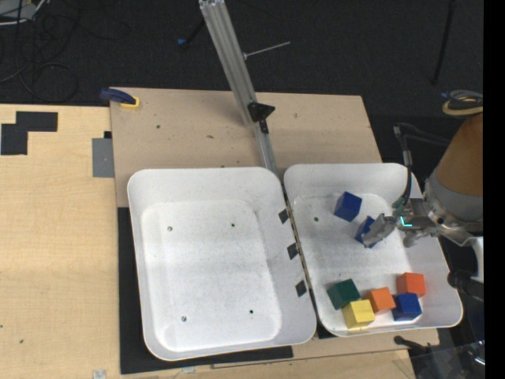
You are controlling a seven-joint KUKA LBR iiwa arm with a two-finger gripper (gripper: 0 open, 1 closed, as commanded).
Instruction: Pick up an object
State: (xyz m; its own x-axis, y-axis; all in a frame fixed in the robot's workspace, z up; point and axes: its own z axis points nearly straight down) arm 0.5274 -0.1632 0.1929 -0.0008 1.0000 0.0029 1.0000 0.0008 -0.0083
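Blue block (365, 232) sits mid-way across the right bin (319, 181), pinched between the fingers of the gripper (375, 230) — it looks caught at an angle, one corner showing past the fingers. Judging by shape: small, rigid, light, smooth-faced; flat opposite sides give the surest hold, corners may slip. A second blue cube (347, 205) lies just beside, toward the bin's far edge. Green (343, 293), yellow (359, 313), orange (382, 298), red-orange (411, 283) and blue (407, 305) blocks cluster at the near edge.

White bins (205, 204) hold blue (347, 205), green (343, 293), yellow (359, 313), orange (382, 299) and red-orange (411, 283) blocks.
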